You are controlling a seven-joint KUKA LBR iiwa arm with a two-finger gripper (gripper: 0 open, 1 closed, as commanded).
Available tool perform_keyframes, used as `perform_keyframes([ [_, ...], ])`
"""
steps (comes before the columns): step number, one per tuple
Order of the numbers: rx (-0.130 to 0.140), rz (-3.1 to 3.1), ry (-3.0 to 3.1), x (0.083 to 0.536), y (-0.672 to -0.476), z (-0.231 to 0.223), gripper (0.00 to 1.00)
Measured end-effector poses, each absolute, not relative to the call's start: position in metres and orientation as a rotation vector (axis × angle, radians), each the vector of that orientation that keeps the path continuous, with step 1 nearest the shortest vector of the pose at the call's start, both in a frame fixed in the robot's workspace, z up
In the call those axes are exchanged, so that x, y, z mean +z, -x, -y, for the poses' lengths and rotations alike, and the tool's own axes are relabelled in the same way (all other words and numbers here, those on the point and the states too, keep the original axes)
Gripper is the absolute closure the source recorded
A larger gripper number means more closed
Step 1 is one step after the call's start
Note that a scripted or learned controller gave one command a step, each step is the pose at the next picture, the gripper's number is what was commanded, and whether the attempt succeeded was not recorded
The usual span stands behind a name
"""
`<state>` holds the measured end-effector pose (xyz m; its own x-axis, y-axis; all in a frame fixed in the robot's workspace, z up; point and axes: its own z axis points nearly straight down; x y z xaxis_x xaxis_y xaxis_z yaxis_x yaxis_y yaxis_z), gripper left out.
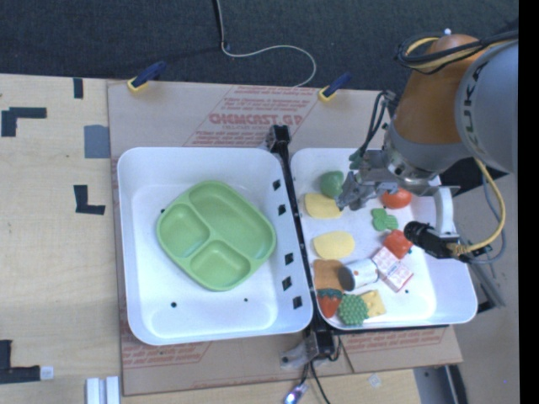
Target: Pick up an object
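My gripper hangs low in the right bin, near its far left part, under the grey arm with the orange band. Just left of it lie a green rounded piece and a yellow piece. A red-orange piece sits right beside the gripper on its right, with a small green piece below it. Nothing shows between the fingers.
A green divided plate lies in the left bin. The right bin's near half holds a yellow oval, a red and white carton, a white cylinder, a brown piece and a green broccoli-like piece.
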<state>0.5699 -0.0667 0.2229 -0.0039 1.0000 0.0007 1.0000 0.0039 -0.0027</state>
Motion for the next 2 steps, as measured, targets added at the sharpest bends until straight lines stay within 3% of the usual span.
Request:
perform_keyframes([
  [1, 0.003, 2.224, 2.212, 0.222, -0.535, 0.018, 1.00],
  [2, 0.005, 2.221, 2.218, 0.216, -0.524, 0.013, 1.00],
])
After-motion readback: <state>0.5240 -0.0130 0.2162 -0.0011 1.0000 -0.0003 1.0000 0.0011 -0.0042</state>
